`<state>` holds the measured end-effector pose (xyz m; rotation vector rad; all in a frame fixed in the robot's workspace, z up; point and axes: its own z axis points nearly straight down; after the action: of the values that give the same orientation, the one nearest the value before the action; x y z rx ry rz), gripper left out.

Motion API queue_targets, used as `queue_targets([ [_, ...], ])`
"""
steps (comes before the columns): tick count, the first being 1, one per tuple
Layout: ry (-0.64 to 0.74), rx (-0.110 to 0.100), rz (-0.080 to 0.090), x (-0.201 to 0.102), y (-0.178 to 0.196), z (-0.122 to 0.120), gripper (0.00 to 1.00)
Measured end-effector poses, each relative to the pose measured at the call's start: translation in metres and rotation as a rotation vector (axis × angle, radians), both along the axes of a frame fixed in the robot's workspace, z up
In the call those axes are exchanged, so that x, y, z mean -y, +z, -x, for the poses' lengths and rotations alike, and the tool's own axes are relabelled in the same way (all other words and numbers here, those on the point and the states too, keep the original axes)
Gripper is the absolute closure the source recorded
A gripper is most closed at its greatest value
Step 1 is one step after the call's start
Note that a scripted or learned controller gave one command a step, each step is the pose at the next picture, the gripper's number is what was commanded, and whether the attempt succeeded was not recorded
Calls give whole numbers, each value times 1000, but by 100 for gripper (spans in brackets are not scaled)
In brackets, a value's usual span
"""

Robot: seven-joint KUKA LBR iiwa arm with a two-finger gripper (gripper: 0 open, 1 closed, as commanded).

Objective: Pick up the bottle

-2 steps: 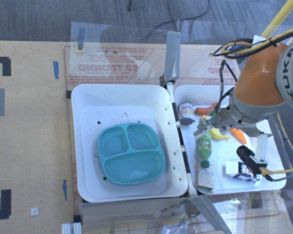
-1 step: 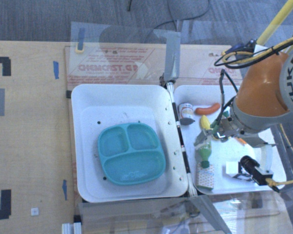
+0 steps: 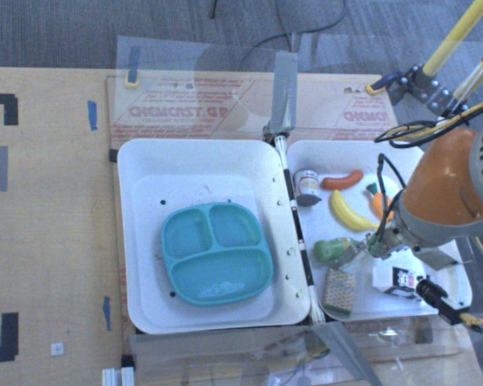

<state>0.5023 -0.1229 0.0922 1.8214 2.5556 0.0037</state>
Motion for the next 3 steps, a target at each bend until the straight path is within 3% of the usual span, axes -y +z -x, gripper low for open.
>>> queue_targets([
  [1, -5, 2, 0, 2, 10, 0, 100],
  [2, 27, -2, 1, -33, 160, 22, 100],
  [3, 38, 0, 2, -18, 290, -19, 100],
])
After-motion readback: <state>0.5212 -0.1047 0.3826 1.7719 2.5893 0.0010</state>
